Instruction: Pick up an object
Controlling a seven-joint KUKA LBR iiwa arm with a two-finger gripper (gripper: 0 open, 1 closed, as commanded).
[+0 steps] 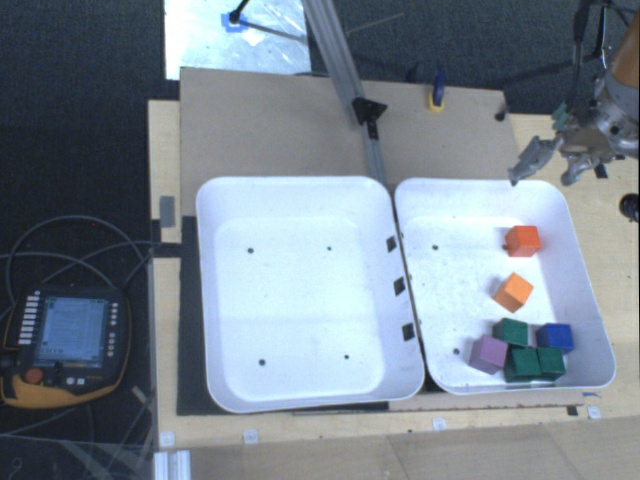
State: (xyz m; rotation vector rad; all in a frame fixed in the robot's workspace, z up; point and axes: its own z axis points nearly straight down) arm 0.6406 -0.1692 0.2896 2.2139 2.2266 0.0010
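Nothing has been picked up yet, as far as I can see. The gripper (552, 163) hangs over the far right corner of the right bin (440, 218) with its two fingers spread apart and nothing between them. All the blocks lie in that bin: a red-orange block (522, 239) nearest the gripper, an orange block (514, 291) just below it, then a tight cluster at the near corner – purple block (489, 352), green blocks (522, 353) and blue block (556, 337), touching one another. The left bin (225, 268) sits alongside. The two loose blocks look easiest; the cluster leaves little room for fingers
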